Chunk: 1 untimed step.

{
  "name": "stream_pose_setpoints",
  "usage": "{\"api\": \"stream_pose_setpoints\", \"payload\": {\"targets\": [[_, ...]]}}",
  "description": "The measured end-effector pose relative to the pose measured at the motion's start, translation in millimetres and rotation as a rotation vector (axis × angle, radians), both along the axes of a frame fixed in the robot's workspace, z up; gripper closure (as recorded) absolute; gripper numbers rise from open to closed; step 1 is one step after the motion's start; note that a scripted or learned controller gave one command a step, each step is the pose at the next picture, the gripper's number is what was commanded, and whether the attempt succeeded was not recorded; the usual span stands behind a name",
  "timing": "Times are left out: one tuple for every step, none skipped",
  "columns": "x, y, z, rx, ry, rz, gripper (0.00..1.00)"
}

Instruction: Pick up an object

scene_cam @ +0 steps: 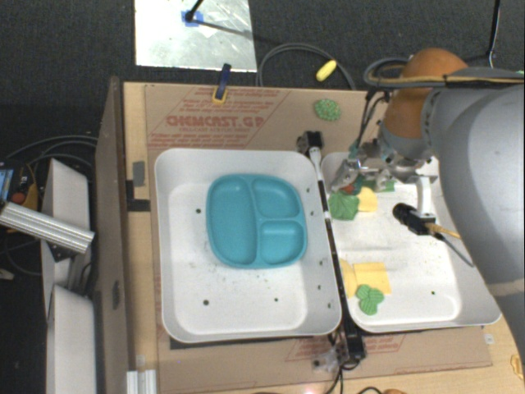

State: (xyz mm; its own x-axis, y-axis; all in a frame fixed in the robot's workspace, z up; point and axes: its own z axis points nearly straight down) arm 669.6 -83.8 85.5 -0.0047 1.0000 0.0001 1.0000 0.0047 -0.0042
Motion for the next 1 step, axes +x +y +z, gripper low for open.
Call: {"api": "stream_pose_setpoints", "payload": {"targets": [[0.6, -1.9, 13.1, -0.004, -0.008, 0.002, 1.0]]}}
